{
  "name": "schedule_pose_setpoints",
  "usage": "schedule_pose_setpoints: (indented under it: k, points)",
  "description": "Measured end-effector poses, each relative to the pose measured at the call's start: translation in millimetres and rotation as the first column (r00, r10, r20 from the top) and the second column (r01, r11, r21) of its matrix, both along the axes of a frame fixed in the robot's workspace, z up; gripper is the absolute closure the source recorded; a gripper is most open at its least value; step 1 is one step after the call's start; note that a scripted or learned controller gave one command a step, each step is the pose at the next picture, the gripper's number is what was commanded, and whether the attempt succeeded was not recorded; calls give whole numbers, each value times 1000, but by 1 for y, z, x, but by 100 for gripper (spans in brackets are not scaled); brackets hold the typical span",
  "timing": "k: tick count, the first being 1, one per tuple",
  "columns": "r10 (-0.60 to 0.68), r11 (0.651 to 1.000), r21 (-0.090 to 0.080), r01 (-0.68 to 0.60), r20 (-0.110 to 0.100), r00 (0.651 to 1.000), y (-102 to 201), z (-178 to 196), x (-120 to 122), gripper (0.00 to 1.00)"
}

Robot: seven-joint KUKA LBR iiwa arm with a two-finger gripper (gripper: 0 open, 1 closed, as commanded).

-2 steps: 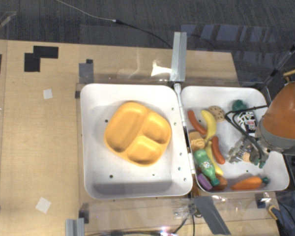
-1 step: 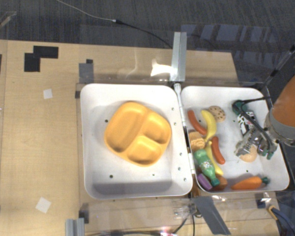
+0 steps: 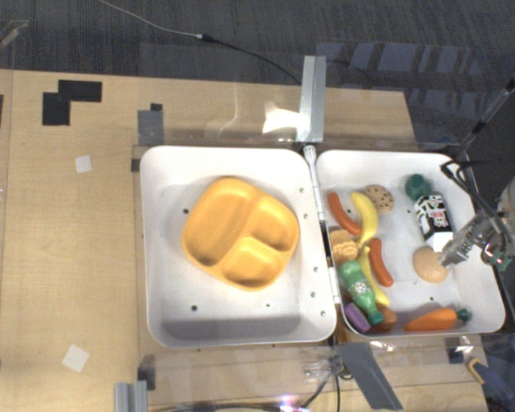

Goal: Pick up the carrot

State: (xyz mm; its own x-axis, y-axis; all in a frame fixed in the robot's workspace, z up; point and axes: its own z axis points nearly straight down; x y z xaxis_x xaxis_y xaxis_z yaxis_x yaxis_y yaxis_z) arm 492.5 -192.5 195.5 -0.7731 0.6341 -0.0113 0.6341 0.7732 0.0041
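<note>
Carrot (image 3: 433,319): it lies in the right bin (image 3: 489,230), near the front wall, almost flat. The orange body points left and the green top points to the right corner.
Gripper (image 3: 455,253): it is low in the same bin, at the right side, just beside the egg (image 3: 429,265). It holds nothing that I can see; if it is released or clenched, I cannot tell.
Distance: carrot and gripper are apart, and the egg is between them on the left.
Neighbours: a bottle (image 3: 359,285) and a purple piece (image 3: 355,317) lie left of the carrot's tip. A sausage (image 3: 378,262) lies further back.
Left bin (image 3: 154,230): it carries a yellow tray (image 3: 239,232), not needed here.
Step in hand, I judge: move toward the front wall, over the carrot.
How to do well: come down on the middle of the orange body and close across its short width. Stay off the front wall and off the egg.
</note>
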Motion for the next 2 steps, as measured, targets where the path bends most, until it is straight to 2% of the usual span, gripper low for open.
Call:
schedule_pose_setpoints:
  k: [1, 2]
  points:
    - [62, 998, 1, -62, -4, 998, -13, -12, 71, 100]
    - [54, 999, 2, -54, -6, 999, -14, -29, 28, 100]
